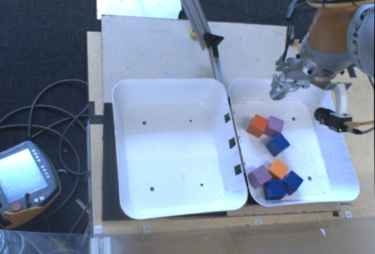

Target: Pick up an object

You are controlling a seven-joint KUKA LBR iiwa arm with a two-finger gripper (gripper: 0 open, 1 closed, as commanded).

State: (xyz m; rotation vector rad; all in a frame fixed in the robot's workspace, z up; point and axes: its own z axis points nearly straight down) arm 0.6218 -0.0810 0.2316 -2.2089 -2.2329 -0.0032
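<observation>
A: Fingers (280,90) hanging over the far end of the right bin (345,156); too blurred and bunched together to tell whether spread or pinched. Nothing seen between them.

B: Gripper (281,92) well above the blocks, then?

A: Apart from them, yes. Nearest: an orange block (256,126) touching a purple block (274,125), nearer the camera than the fingertips. Just beside those, a blue block (277,144).

B: And at the near end of that bin?

A: A tight cluster: another purple cube (258,176), a second orange cube (279,168), a dark blue cube (273,189) and one more blue cube (293,181), all pressed close together.

B: Arm?

A: Grey arm (351,36) with an orange band (334,13), reaching in from the right.

B: Left side?

A: Left bin (126,130), white, beside the right one. Off the bench at far left, a handheld control pad (23,179) with looping black cables (55,106). A metal pole (190,4) slanting down between the bins.
</observation>
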